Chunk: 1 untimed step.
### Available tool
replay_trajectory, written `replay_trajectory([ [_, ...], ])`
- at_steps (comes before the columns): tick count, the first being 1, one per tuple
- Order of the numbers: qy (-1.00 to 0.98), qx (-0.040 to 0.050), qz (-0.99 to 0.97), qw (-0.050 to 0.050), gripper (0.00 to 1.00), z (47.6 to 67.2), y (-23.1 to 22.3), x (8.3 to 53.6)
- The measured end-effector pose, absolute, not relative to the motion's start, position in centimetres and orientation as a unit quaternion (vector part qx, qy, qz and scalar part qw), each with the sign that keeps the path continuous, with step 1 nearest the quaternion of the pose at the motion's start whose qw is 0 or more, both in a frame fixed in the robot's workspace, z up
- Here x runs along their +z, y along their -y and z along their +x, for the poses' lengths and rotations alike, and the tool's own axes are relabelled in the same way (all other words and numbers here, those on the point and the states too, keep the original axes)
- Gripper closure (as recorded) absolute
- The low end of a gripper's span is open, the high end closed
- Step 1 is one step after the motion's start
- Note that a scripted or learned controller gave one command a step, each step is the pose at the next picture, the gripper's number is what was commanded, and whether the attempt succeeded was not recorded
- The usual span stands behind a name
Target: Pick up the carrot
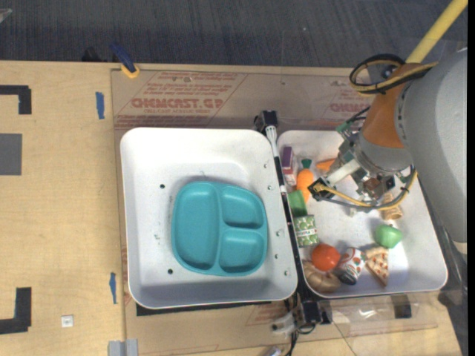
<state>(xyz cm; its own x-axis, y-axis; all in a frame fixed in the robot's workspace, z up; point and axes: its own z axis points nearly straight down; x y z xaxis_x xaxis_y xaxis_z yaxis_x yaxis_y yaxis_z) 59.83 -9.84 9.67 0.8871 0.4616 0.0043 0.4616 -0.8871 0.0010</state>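
Note:
The carrot (304, 179) is a small orange piece with a green top, lying near the left wall of the right bin (427, 262). My gripper (369, 188) hangs over the upper middle of that bin, to the right of the carrot and apart from it. The wrist and its cables cover what is directly beneath. I see nothing held in the gripper.
A teal divided plate (220, 228) sits in the left bin (141, 199). The right bin also holds a green packet (306, 230), a red-orange tomato (324, 257), a green fruit (388, 236), a pizza slice (377, 264) and a purple item (286, 156).

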Motion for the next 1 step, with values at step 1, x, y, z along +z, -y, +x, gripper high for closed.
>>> replay_trajectory([
  [1, 0.101, 0.0018, -0.995, 0.001, 0.00, 63.63, 9.18, 8.77],
])
